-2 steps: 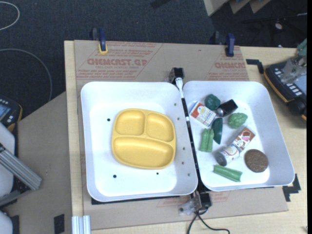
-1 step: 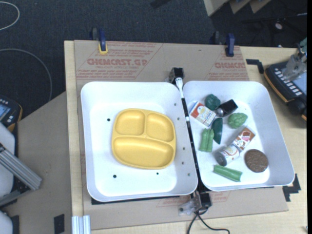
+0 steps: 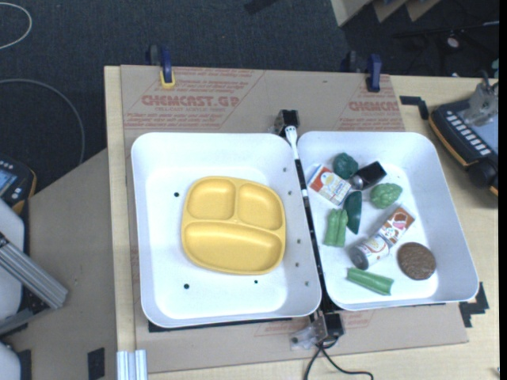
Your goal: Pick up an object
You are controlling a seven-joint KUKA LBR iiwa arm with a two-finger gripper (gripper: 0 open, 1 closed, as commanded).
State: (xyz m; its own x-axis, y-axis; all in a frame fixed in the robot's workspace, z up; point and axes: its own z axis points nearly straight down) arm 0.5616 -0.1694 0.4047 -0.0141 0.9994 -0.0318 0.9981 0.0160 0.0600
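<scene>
Camera view: left bin (image 3: 150, 212) w/ yellow divided plate (image 3: 234, 224) in its middle. Right bin (image 3: 445, 188) holds the pickable stuff: can (image 3: 384, 234) lying tilted, brown cookie (image 3: 416, 260) just beside it, small carton (image 3: 329, 184) near the top-left corner. Claw state: can't tell.

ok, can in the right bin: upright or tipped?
Tipped. The can lies on its side on the right bin floor, its label facing up, metal end toward the green stick.

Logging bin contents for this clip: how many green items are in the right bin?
5, though overlaps may hide more: one dark at the top, a leafy one right of it, a dark one mid-bin, a pale one beside it, one near the front.
</scene>
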